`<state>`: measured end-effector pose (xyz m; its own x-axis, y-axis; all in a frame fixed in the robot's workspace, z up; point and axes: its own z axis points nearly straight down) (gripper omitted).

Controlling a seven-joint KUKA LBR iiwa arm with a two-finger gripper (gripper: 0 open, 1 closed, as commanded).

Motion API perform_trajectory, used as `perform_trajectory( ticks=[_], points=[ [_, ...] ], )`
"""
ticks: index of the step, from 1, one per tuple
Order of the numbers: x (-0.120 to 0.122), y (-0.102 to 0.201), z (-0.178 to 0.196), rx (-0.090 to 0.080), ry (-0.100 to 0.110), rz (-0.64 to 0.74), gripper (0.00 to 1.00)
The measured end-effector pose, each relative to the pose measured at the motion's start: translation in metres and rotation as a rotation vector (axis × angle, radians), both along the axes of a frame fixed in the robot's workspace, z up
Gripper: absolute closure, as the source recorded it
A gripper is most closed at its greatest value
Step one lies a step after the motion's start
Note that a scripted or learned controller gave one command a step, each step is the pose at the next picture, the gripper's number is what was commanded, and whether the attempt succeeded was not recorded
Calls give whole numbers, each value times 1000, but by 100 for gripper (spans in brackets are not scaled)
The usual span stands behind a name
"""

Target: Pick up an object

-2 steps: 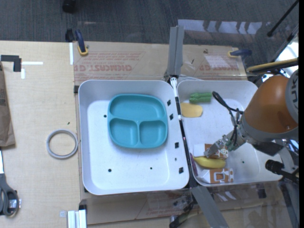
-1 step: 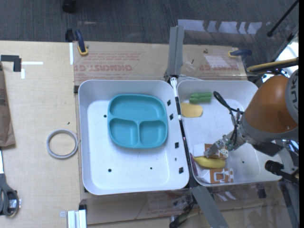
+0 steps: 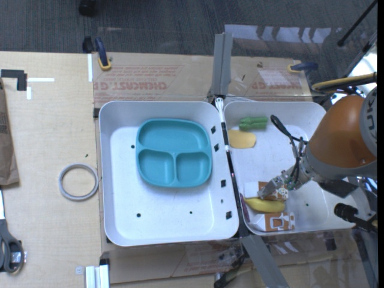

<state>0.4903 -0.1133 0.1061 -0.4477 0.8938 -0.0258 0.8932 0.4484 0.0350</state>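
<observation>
In the right bin [image 3: 312,116], my gripper [image 3: 277,191] is low near the front left corner. It hangs directly over a yellow banana [image 3: 264,205] and a small orange item [image 3: 264,189], touching or nearly touching them. An orange and white packet [image 3: 277,222] lies just in front of the banana. A green toy [image 3: 253,123] and a pale yellow flat piece [image 3: 242,139] rest at the bin's back left. The grey arm with its orange band [image 3: 342,137] covers the right side of this bin.
The left bin [image 3: 120,179] holds a teal divided plate [image 3: 174,152]. A roll of tape [image 3: 78,181] lies on the bench to the left, scissors [image 3: 9,252] at the front left corner. A black cable [image 3: 285,132] arcs above the gripper.
</observation>
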Motion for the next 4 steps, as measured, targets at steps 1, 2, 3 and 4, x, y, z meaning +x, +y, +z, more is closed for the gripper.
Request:
perform_trajectory(
  ticks=[1, 2, 3, 4],
  points=[
    [0, -4, 0, 4, 3, 17, 0],
    [1, -5, 0, -2, 3, 169, 0],
    [0, -1, 1, -12, 1, 206, 0],
    [38, 9, -1, -3, 26, 159, 0]
  ],
)
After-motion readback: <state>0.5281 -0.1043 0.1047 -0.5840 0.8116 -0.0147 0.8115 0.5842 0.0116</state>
